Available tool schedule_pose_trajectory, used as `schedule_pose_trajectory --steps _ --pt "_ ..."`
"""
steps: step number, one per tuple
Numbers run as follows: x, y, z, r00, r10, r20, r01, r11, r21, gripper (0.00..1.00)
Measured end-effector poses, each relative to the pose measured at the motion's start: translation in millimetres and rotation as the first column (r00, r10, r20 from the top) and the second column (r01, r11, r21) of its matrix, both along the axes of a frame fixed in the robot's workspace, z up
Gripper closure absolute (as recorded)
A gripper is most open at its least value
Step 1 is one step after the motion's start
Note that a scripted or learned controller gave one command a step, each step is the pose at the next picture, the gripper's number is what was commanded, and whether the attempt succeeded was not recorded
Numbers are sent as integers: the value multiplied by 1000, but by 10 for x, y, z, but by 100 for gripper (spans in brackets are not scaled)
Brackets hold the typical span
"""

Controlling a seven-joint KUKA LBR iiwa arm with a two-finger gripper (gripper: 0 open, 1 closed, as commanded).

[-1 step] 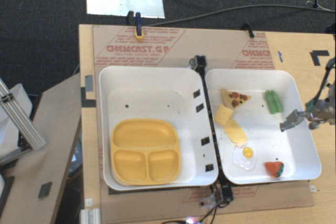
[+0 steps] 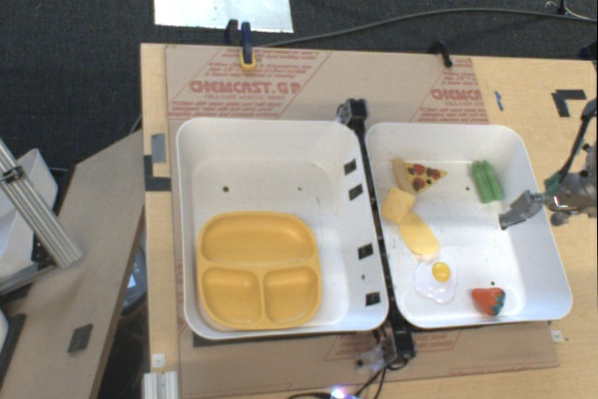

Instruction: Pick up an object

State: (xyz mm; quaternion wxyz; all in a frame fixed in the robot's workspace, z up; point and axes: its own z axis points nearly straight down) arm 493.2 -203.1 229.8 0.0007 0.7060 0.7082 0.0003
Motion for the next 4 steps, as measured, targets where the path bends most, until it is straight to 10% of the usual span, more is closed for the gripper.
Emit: schedule_pose_trajectory --steps 3,4 --pt "47 80 -1470 1000 -3 -1 3 1000 1 0" --pt "62 74 -1341 1000 -3 3 3 1000 -1 100"
